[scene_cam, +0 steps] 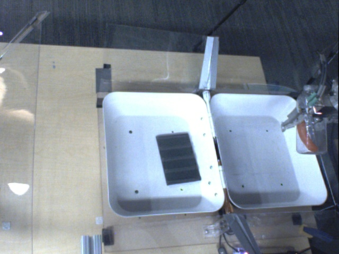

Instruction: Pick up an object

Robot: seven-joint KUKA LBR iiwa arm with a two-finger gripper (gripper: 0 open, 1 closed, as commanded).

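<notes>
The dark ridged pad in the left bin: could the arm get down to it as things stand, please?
Probably yes: the pad lies flat and alone mid-bin, open from above, while the gripper sits over the right bin's far edge.

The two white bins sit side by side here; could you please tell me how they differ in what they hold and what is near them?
The left bin holds a dark ridged rectangular pad lying flat near its middle; the right bin shows only bare white floor. The arm's gripper hangs at the right bin's right rim, far from the left bin. Both are shallow, white, round-cornered and meet along one edge.
</notes>
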